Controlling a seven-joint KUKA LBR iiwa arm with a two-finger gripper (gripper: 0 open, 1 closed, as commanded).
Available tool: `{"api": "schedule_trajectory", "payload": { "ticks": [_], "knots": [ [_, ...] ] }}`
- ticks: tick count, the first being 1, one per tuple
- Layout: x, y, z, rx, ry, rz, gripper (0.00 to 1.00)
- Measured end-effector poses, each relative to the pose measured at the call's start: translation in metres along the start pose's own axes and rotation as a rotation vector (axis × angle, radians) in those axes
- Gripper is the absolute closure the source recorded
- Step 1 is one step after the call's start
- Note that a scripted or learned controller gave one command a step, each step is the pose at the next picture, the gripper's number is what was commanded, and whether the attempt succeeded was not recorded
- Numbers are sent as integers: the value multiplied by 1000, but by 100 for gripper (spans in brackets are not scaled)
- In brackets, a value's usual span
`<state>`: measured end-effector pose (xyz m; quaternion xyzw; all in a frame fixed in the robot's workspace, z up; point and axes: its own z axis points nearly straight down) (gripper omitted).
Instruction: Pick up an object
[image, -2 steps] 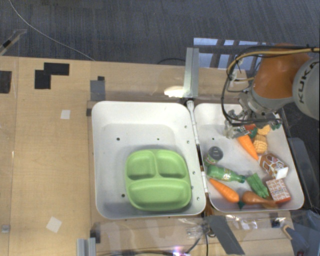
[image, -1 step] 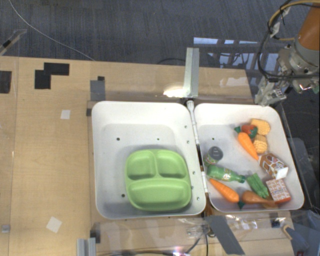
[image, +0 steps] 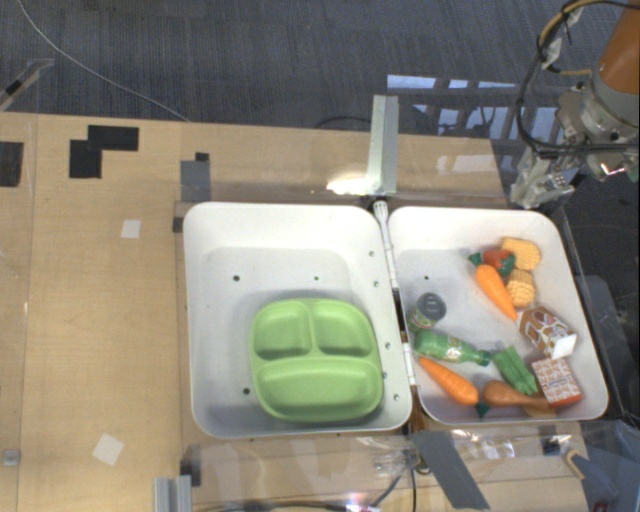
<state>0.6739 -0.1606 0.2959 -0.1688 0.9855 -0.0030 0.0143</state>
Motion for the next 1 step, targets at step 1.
{"api": "schedule_trajectory", "payload": {
  "ticks": [1],
  "knots": [
    [-3, 0, -14, 5, -13, -2, 100]
  ]
}}
